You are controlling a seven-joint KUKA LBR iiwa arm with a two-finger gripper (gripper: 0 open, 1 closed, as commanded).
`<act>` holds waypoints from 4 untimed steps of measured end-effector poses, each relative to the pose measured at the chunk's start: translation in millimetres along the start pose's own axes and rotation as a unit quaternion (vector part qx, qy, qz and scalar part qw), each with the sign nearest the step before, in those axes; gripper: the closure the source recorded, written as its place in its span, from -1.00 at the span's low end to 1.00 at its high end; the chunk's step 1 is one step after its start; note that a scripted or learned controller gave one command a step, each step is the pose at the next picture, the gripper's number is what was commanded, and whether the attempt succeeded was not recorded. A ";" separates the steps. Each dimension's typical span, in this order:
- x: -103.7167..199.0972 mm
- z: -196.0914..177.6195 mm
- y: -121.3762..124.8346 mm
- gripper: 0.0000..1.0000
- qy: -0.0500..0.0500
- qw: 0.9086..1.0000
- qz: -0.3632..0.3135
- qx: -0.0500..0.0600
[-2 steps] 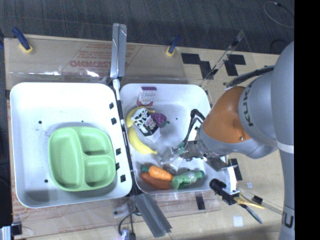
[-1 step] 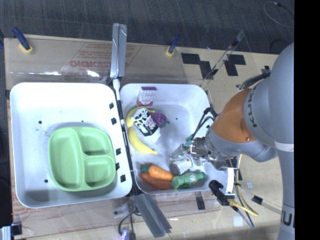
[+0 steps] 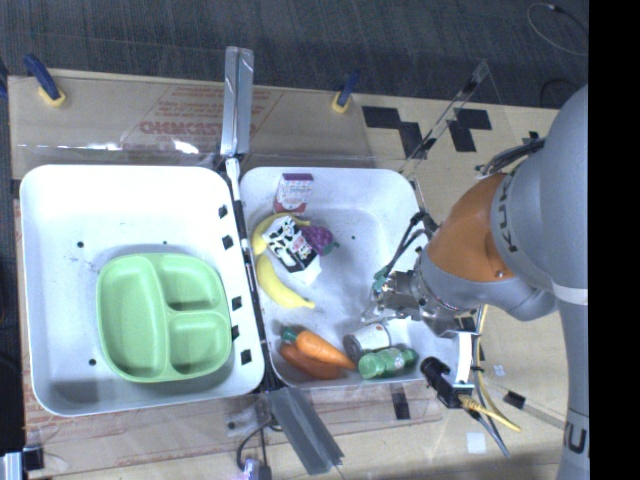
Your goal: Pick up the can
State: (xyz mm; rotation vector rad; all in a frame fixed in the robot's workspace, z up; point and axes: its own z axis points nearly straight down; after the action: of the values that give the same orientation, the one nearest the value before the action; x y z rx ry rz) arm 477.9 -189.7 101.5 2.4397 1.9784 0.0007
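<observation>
The tool [image 3: 385,303] hovers just above the green can [image 3: 385,362], lying at the right bin's [image 3: 400,183] near edge; whether it's open, I can't tell. This looks like the approach: next it must drop down squarely over the can.

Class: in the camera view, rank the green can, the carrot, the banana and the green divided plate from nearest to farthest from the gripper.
Measured from the gripper:
1. Green can, just below it, right bin's near edge.
2. Carrot, left of the can.
3. Banana, right bin's left side.
4. Green divided plate, left bin.
</observation>
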 end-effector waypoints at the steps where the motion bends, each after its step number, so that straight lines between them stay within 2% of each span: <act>1: -0.2 0.1 -0.2 -1.00 0.000 1.000 0.000 0.000; 2: 5.3 10.0 -2.3 -1.00 0.001 0.988 -0.152 0.002; 3: 6.0 0.4 -1.8 1.00 0.002 0.988 -0.154 0.002; 4: 5.8 0.4 -1.9 -1.00 0.001 0.988 -0.155 0.002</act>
State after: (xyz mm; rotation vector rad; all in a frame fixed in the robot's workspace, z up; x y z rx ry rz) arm 477.3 -183.6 101.0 2.1082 2.3357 -0.0006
